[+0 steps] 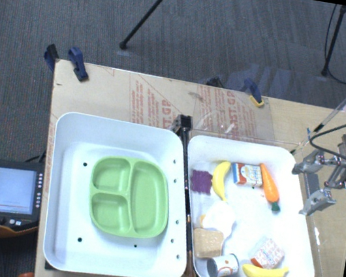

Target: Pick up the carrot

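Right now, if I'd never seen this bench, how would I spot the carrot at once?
Look in the right bin, the one crowded with small items, and go to its far right corner. The carrot lies there beside a small carton, near the jaws. It is the one orange, tapered thing; the bananas are yellow.

High slanted view over both bins [65, 149]

The two bins [68, 149] looked like smooth, slightly glossy white plastic, and the divided tray [129, 196] like matt green plastic. The tabletop [134, 94] appeared as dull brown cardboard, while the carrot [270, 183] was smooth orange plastic.
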You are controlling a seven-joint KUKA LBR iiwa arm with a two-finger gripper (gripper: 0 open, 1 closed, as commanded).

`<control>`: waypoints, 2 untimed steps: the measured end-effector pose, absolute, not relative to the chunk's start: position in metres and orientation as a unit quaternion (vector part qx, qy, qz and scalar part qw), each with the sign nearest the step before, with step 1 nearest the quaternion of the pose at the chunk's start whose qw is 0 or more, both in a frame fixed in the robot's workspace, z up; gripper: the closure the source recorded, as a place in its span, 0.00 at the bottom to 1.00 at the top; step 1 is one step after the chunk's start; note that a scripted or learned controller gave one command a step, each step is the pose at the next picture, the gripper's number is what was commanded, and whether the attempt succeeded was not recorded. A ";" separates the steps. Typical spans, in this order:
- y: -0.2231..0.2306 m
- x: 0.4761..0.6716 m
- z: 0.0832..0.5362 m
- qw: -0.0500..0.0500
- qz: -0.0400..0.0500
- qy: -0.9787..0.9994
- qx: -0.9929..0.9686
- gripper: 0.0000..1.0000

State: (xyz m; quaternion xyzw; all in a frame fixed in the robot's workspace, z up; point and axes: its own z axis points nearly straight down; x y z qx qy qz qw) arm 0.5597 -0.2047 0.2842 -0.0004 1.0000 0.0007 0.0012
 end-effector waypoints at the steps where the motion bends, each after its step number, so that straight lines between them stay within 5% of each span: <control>1: -0.207 0.574 0.125 -0.006 0.004 0.998 -0.067 0.00; 2: -0.204 0.581 0.144 0.003 0.002 0.997 -0.072 1.00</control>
